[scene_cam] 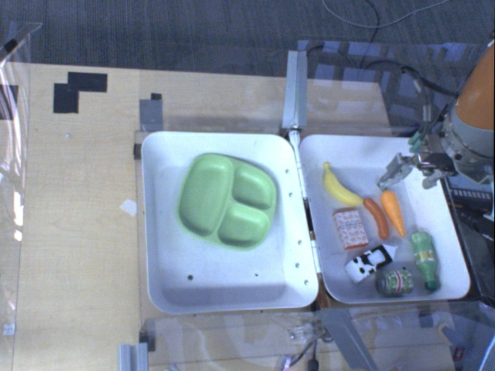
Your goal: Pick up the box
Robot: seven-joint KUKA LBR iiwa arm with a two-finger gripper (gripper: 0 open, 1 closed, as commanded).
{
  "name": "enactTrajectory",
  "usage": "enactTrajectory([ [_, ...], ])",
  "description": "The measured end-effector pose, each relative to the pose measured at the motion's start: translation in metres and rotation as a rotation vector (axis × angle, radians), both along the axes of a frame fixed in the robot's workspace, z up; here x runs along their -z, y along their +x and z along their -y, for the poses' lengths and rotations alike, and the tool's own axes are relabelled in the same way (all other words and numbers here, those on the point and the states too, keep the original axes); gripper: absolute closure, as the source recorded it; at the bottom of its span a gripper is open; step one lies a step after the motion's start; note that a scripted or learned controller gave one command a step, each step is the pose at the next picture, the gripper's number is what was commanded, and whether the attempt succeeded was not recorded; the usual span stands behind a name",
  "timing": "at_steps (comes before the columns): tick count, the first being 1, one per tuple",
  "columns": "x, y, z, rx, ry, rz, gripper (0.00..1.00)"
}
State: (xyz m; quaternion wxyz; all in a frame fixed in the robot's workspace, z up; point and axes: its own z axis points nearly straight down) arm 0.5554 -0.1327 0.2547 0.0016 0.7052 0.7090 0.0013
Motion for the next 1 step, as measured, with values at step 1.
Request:
enactTrajectory([
  [1,-0.0575,-0.0241,-0.0091,-0.125,-0.001,0.002,0.00],
])
